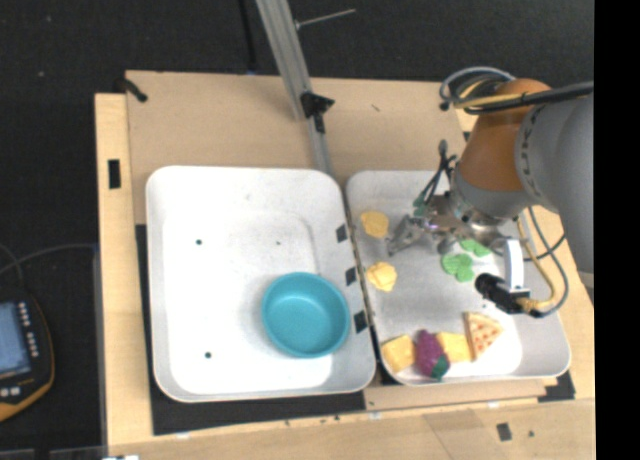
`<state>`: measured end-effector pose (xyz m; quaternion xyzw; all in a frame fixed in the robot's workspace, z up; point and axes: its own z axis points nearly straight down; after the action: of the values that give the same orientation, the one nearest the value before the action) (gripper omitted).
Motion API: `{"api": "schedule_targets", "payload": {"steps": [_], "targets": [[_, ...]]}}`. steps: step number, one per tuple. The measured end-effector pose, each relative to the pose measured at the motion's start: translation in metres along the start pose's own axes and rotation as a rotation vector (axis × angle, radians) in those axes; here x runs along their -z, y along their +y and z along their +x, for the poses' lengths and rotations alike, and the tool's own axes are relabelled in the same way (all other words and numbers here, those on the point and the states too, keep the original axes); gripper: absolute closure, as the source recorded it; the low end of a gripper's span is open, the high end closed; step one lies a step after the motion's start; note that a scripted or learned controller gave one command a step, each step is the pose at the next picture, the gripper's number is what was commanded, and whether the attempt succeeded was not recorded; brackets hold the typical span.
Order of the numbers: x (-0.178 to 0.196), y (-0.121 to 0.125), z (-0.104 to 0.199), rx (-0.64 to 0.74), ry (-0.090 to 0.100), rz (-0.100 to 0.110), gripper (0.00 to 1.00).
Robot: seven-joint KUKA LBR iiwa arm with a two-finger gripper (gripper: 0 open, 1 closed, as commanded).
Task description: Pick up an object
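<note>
My gripper [422, 240] hangs low over the middle of the right bin [545, 353], its fingers spread open with nothing between them. A yellow piece [373, 223] lies just to its left, and a second yellow piece [381, 274] sits below that one. Green pieces [460, 266] rest close by on the gripper's right, partly under the wrist. Along the bin's front edge lie a pizza slice [484, 332], purple grapes [430, 352] and a yellow block [398, 352].
The left bin [200, 208] holds a blue bowl [304, 314] near its front right corner. A grey pole [285, 43] slants up from between the bins at the back. The arm's orange band [495, 163] and cables cover the right bin's far right corner.
</note>
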<state>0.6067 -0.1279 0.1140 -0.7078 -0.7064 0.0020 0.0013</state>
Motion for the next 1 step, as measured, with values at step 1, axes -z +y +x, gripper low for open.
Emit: {"api": "schedule_targets", "payload": {"steps": [1], "targets": [[0.0149,0.0024,-0.0014,-0.005,0.0,-0.009,1.0]]}}
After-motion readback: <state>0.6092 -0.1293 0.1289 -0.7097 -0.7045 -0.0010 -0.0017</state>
